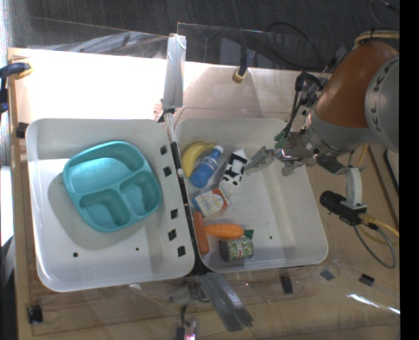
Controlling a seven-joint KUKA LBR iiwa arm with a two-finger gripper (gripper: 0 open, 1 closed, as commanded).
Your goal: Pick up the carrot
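Carrot (224, 230) lies untouched near front edge of right bin (294, 207), beside a can (236, 248). Claw (255, 160) hovers near back edge, spread, pinching nothing. Pickup not yet begun.

The carrot (225, 230) lies low in the right bin (305, 211), just above a can (236, 248); a divided plate (112, 185) sits in the left bin (46, 261).

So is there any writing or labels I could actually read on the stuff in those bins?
None can be read.
Small carton: printed front, too blurred.
Can: green label, too small.
Blue bottle: label unreadable.
Black-and-white patterned box: a pattern, no legible words.
Carrot, teal plate: no text seen.
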